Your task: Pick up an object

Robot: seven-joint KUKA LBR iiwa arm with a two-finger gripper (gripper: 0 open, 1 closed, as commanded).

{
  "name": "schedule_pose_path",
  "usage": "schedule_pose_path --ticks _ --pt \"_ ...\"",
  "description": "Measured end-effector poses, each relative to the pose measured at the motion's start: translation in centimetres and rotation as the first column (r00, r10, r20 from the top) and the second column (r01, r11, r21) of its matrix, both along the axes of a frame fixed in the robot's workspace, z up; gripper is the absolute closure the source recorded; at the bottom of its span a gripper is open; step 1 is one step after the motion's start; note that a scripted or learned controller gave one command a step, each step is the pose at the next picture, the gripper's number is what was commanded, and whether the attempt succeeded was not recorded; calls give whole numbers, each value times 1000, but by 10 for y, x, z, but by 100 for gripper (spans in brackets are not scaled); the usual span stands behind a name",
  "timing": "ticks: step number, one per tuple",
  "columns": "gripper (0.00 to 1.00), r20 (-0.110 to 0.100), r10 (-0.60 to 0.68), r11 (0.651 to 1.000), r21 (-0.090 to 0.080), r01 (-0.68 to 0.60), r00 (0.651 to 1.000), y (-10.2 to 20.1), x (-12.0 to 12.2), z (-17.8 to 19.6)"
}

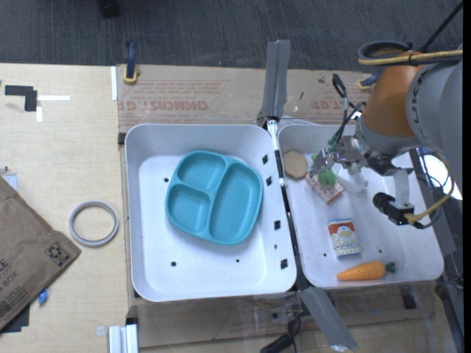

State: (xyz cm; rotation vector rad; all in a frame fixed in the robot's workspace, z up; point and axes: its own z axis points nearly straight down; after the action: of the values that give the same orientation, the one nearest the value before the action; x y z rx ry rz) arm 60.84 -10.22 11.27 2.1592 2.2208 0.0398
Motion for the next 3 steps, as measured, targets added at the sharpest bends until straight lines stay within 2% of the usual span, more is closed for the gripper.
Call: schedule_pose_path --ticks 1,2,3 --pt "0 -7 -42 999 2 42 999 0 5 -1" --pt "0 -19 -135 991 6 135 991 0 15 -4" --pt "0 -20 -112 994 4 112 993 2 20 -4"
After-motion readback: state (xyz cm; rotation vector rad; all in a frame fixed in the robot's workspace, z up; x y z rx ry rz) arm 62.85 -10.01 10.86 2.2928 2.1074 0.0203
